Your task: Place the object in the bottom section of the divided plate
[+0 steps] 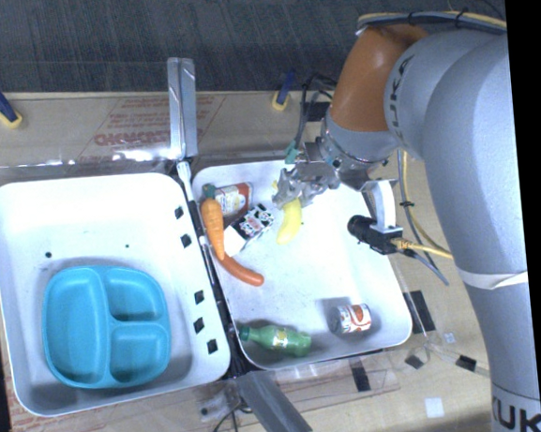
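Note:
A light blue divided plate point(106, 323) lies in the left bin, with one long section on its left and two smaller ones on its right. Over the upper middle of the right bin, my gripper point(296, 193) points down. Its fingers are shut on the top end of a yellow banana point(290, 223), which hangs below them at a slight tilt.
The right bin point(379, 276) also holds an orange carrot point(214, 227), a sausage point(241, 271), a red sauce bottle point(232, 198), a black-and-white item point(255, 221), a green bottle point(277, 339) and a can point(352, 318). A raised divider point(202, 263) separates the two bins.

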